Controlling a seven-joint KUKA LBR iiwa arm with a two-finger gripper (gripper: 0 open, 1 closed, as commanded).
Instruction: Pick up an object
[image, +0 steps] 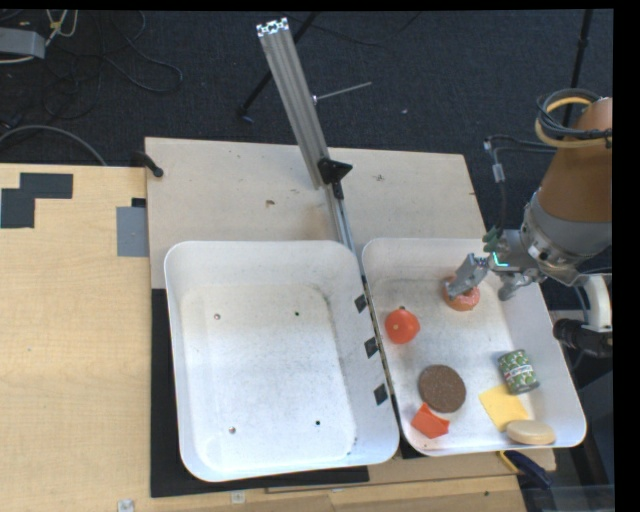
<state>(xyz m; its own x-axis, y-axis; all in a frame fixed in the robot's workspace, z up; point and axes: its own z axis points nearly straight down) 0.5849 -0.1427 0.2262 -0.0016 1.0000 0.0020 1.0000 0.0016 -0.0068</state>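
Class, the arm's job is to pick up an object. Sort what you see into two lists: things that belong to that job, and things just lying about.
Belongs to the job:
gripper
pink-red object beside it
red tomato
brown disc
orange-red block
green can
yellow slice
tan piece
right bin

Just lying about:
left bin
metal rail
floor cables

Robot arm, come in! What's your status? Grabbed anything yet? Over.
Tool low in right bin, beside small pinkish object. Grasp unconfirmed. Red ball and brown disc lie apart, nothing blocking.
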